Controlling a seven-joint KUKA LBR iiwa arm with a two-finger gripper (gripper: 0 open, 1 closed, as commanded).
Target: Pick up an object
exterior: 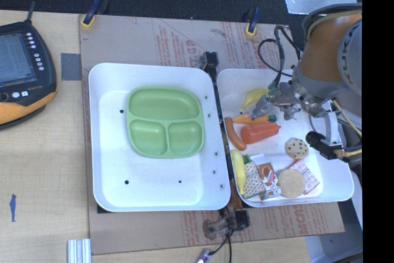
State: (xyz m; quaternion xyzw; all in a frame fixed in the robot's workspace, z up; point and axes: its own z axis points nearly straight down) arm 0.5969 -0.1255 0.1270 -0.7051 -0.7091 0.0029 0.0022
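I have the end effector [275, 103] low over the right bin [342, 193], at that bin's far side, with the grey-and-orange arm [326, 52] coming in above it. From this slanted view I cannot tell whether it is spread or pressed together; cables and wrist hardware crowd that spot, and I see nothing clearly pinched.

The likeliest target, in my judgement, is the orange carrot-like piece [258, 131], which lies just beside the end effector on its near side, toward the middle of the right bin. Its long axis runs roughly across the bin, left to right, tilted slightly. A yellow item [255, 97] lies touching or almost under the tool's left side, and a sausage-shaped piece [233, 133] lies just left of the carrot-like piece, near the bin's left wall.

Farther toward the near edge of the right bin sit a chocolate-chip cookie [296, 147], a round tan cracker [290, 182] and some small printed packets [260, 176], all well apart from the tool.

The left bin [108, 194] holds a green divided plate [165, 121].

So the move I would expect turns on one thing: the orange piece lies just nearward of the tool, and a grasp should close across its short width, not along its length.
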